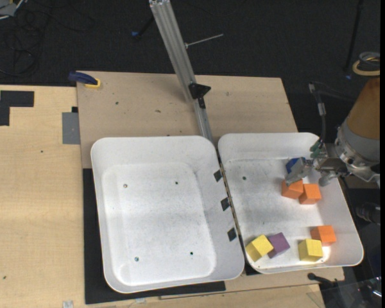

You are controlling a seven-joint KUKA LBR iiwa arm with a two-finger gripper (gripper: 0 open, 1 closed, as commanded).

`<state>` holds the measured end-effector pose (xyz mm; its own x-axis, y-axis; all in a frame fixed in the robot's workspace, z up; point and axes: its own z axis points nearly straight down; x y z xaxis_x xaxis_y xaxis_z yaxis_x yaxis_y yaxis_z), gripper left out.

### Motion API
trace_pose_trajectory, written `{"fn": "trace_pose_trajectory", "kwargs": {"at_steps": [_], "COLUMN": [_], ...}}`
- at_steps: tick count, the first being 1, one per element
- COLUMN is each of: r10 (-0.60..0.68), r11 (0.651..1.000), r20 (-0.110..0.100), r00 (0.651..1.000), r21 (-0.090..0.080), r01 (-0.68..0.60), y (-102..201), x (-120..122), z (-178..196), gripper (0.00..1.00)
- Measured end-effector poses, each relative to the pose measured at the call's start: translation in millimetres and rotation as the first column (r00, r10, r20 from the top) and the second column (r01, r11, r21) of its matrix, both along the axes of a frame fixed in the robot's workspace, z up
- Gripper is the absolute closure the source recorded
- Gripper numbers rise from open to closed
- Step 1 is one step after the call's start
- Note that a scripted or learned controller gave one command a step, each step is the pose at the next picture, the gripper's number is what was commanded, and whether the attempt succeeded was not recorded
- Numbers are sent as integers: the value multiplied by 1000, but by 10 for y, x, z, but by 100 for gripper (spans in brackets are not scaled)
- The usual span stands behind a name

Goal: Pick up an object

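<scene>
My gripper [316, 164] hangs over the far right part of the right bin [263, 147], at the end of the grey arm that comes in from the right. Just to its left lies a small blue object [294, 166], close to or touching the gripper. Directly below the gripper sit two orange blocks [293, 188] [311, 193], pressed against each other. Nothing is visibly lifted off the bin floor.
Near the right bin's front edge lie a yellow block [260, 246], a purple block [279, 242], another yellow block [310, 249] and an orange block [325, 235]. The left bin [115, 153] stands beside it. A slanted metal rail [179, 63] rises behind the bins.
</scene>
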<state>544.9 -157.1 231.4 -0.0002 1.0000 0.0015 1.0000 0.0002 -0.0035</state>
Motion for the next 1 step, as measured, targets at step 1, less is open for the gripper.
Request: {"fn": "trace_pose_trajectory", "kwargs": {"at_steps": [1], "r10": [-2], "r11": [1000], "r20": [1], "r00": [1000], "r21": [0], "r01": [2], "y": [-7], "x": [-1], "z": [1], "gripper": [0]}}
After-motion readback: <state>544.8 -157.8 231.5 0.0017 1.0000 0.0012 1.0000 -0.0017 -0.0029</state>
